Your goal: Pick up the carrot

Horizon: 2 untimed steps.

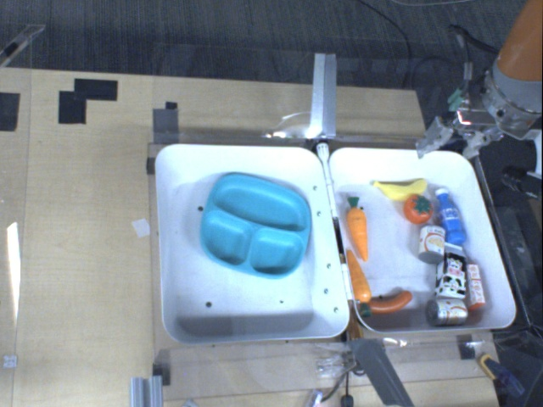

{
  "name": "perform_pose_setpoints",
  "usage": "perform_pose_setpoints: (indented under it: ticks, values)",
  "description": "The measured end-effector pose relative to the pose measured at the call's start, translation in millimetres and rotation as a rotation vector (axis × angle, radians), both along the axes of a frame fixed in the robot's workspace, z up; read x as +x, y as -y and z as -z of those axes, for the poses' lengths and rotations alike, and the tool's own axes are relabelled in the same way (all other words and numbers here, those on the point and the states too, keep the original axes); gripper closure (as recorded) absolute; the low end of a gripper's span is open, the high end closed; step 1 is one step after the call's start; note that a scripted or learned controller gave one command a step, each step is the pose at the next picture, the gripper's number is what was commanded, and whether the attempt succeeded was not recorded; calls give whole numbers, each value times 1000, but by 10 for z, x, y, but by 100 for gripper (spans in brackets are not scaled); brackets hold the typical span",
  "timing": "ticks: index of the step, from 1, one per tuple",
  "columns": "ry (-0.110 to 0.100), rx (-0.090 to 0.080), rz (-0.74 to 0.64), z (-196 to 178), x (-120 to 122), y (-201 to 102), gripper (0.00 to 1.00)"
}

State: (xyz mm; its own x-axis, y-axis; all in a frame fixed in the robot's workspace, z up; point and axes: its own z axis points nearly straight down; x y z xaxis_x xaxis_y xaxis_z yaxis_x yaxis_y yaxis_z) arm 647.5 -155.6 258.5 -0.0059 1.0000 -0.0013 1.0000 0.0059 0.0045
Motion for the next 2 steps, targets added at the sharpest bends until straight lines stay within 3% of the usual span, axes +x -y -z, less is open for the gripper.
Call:
perform_pose_setpoints:
  ticks: [1,2]
  values:
    - [1,1,-18,1388,158,-625,0]
    - [6,1,-147,1698,-369,-683,0]
